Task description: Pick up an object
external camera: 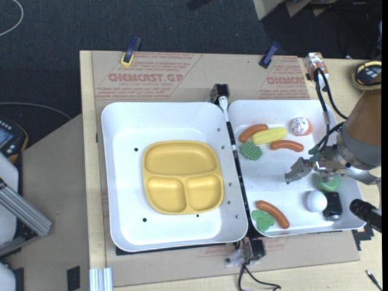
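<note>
Camera view from above shows us two white bins on the tabletop (91, 162), and we see the arm (367, 135) reaching in from the right over the right bin (276, 190). Our tool (301, 170) hangs low near the middle of that bin, above bare white floor, and we cannot tell whether it is open or closed, since the dark parts at its tip blur together. We see nothing held by it, so we judge the task not yet done: the whole pick is left, from closing on a thing to lifting it. The candidates all lie in the right bin: a corn cob (270, 136) between two sausages (253, 131) at the back, a green leafy piece (251, 151) just beside them, a round speckled piece (299, 125) near the back corner, a white ball (316, 201) and a green item (330, 183) close under the wrist, and another sausage (274, 213) touching a green piece (264, 221) at the front. The white ball and green item lie nearest the tool. The left bin (121, 174) holds a yellow divided tray (182, 176). The tabletop is pale board with red print, clamped at the back by clips (129, 52), and dark carpet (60, 17) surrounds it.
</note>
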Available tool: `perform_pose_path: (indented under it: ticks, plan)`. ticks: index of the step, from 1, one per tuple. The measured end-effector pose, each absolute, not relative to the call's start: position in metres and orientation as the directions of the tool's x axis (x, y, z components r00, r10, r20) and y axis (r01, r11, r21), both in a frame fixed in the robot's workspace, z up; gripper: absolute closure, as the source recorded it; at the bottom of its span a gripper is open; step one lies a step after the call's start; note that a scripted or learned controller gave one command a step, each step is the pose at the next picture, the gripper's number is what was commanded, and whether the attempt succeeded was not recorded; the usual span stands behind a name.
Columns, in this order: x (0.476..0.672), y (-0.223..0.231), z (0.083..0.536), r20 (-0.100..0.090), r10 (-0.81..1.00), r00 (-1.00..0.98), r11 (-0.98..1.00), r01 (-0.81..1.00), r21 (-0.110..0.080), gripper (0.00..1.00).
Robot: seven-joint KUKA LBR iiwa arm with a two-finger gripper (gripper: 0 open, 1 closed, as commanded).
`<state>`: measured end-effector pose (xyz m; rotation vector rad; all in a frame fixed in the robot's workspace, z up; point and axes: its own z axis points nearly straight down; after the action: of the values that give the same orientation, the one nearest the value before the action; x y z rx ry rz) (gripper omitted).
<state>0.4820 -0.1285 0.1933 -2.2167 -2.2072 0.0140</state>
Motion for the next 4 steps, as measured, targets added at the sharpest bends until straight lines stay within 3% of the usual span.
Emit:
perform_pose_path:
  ticks: [1,3,4]
  plan:
    - [0.485,-0.128,0.2,0.001,1.0,0.0,0.0,1.0,-0.001,0.0]
    - [0.488,-0.127,0.084,0.003,1.0,0.001,-0.001,1.0,-0.007,0.0]
    - [0.489,-0.127,0.097,0.0,1.0,0.002,-0.002,1.0,0.0,1.0]
